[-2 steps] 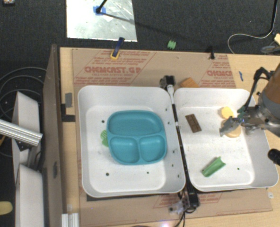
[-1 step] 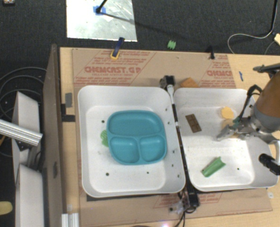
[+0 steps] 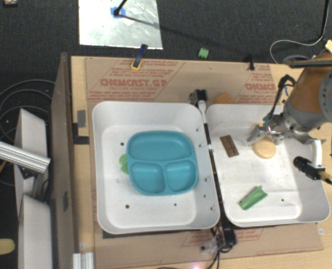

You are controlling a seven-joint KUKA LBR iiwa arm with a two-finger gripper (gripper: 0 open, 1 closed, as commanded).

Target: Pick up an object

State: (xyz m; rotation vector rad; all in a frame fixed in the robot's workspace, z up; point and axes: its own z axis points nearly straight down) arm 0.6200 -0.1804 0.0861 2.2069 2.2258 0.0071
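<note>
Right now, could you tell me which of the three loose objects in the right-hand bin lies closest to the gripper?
The round tan piece, directly beneath the gripper. The brown rectangular block lies farther left, and the green piece sits near the bin's front edge.

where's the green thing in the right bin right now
The green object lies in the right bin, toward its near edge in the camera view, below the brown block and the tan round object that sits by the claw.

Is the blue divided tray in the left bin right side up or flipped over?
Right side up. The blue tray lies flat in the left bin, its three hollow compartments facing the camera with raised dividers between them.
</note>
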